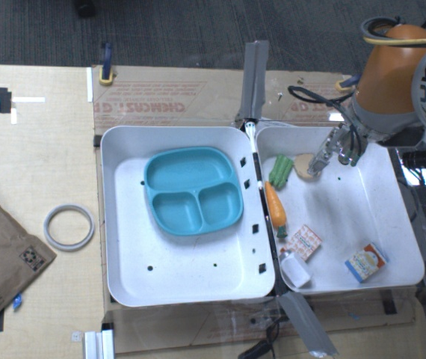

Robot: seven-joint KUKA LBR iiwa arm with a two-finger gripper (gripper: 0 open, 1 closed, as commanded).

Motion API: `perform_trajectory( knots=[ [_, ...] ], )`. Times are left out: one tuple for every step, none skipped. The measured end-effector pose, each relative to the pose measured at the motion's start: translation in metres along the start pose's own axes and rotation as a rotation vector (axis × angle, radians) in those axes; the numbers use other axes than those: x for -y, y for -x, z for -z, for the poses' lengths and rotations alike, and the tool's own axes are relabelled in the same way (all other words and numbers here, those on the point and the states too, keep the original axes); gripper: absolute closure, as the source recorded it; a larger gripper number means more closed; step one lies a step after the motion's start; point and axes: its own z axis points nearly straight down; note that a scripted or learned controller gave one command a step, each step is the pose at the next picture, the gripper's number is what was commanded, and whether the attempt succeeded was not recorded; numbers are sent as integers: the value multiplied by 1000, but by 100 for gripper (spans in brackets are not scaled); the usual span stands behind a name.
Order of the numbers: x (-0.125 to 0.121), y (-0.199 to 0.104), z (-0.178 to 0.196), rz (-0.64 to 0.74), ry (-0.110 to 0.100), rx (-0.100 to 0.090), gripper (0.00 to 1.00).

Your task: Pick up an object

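A small tan rounded object (303, 167) lies at the far left end of the right bin (392, 200), and the gripper (320, 163) sits right at its edge, its metal fingertips touching or all but touching it; whether they are spread or closed cannot be told from this slant, nor whether the object sits between them. The object is pale beige, smooth, roughly disc-like. Just to its left lies a green vegetable toy (281, 170), and below that an orange carrot toy (275, 204) runs along the divider between the bins. Nearer the front of the same bin are a small patterned packet (305, 242), a white cup (296, 271) and a blue and orange carton (365, 262). The left bin (123, 268) holds a turquoise divided plate (193, 191). On the bench to the left lie a grey tape ring (69, 226) and a brown cardboard piece (0, 256).
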Motion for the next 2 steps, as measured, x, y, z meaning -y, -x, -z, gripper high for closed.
perform_trajectory(
  knots=[
    [26, -63, 49, 40, -2, -4, 100],
    [34, -83, -6, 60, -2, -5, 100]
  ],
)
